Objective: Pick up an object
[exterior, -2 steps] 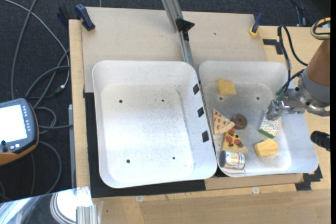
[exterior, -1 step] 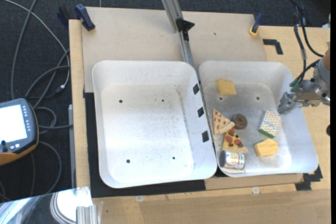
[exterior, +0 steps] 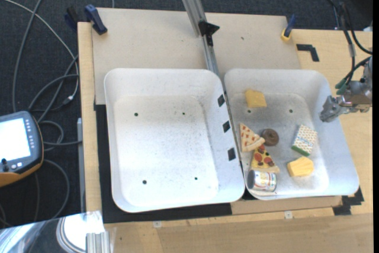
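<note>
I am holding my tool at the right-hand rim of the right bin, reaching in from the right edge of the camera view. I cannot tell from this view what state the tool is in, and I see no object in it. I am therefore treating the current step as the approach phase: no pick has been made.

Nearest the tool, the green-and-white patterned block is lying inside the bin, apart from the tool. Just below it, the yellow cheese wedge is resting on the bin floor. Toward the bin's middle, a brown ring is sitting beside two pizza slices, with a small can at the near wall and a yellow block toward the far wall. The left bin is standing alongside on the counter.

The next move calls for carrying the tool inward over one chosen object, then lowering it. In my judgement, the patterned block is the shortest reach.
</note>
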Tool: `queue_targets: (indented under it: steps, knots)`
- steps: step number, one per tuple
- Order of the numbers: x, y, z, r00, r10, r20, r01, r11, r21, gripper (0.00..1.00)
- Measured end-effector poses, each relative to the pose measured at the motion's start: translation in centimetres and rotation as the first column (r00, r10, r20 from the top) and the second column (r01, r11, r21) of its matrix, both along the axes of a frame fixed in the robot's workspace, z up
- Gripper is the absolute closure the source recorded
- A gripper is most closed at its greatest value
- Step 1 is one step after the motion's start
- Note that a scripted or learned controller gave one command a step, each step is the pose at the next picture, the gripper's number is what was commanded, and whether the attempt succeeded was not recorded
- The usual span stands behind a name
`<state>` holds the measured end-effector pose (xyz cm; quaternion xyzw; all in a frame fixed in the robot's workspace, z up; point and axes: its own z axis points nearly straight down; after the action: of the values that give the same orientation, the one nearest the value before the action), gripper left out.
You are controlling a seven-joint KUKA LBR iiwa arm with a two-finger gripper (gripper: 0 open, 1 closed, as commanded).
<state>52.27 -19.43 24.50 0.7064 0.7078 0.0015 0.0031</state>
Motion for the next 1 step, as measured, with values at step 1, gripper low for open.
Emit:
queue_targets:
  steps: [1]
  knots:
    - [0.83, 5.53, 0.88, 1.0, 0.006, -0.002, -0.006, 1.0, 0.003, 1.0]
